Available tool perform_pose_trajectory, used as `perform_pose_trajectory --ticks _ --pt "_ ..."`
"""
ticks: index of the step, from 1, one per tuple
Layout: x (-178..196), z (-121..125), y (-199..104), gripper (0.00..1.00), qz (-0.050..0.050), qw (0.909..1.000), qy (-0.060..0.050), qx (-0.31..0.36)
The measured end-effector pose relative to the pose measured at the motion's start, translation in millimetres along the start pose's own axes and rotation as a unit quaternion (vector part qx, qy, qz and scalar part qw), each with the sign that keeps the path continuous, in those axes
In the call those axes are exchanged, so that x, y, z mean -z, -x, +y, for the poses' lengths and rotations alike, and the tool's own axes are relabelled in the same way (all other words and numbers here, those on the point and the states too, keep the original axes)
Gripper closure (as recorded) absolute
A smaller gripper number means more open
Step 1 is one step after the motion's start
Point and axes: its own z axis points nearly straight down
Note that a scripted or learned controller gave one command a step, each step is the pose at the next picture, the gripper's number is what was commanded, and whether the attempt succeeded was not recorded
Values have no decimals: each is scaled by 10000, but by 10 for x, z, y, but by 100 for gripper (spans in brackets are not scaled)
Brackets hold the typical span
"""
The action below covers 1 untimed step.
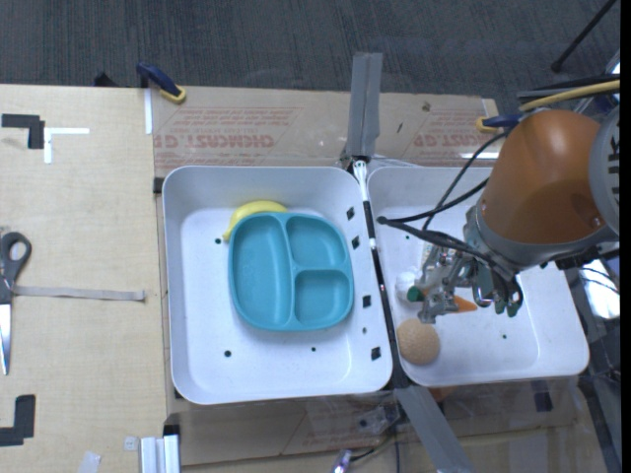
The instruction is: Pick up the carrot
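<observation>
In the right white bin (552,358), the small orange carrot (462,304) lies just beside the gripper (434,299), whose fingers' state I cannot tell amid clutter, so it should probably centre over the carrot, clear of the tan ball (418,343).

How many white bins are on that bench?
2. The left bin holds a blue divided plate; the right bin lies beside it, under the arm. None seems hidden.
</observation>
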Motion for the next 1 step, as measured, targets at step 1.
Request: perform_pose_trajectory --ticks 1 --pt "0 -466 -94 100 4 9889 -3 1487"
